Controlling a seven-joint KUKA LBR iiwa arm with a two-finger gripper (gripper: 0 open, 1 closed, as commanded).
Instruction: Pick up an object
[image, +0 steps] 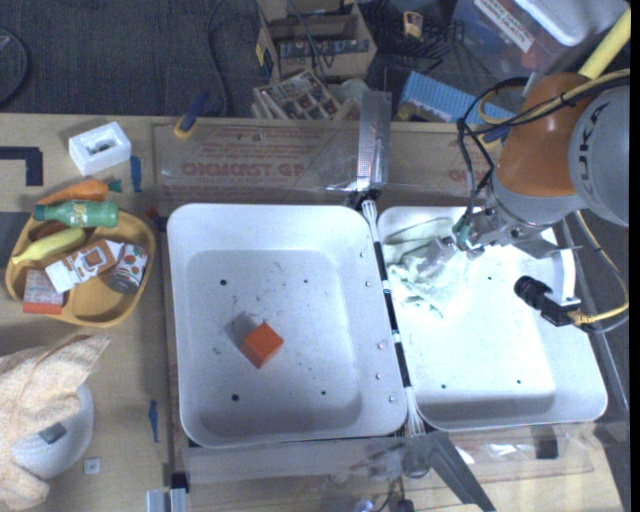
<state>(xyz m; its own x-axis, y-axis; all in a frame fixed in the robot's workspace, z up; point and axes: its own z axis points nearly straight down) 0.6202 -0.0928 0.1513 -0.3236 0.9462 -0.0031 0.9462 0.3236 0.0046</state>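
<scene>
Block (263, 344) — orange, corners diagonal, left bin (200, 240)

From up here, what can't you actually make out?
- Tool, camera view: blurred against pale clutter in the right bin, so its grip is unreadable.
- Arm: cut off by the right edge.
- Yellow bowl contents: labels too small.
- Orange block in the left bin: underside hidden.

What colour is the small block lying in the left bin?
Orange, with a darker grey side; the block shows clearly in the camera view.
</scene>
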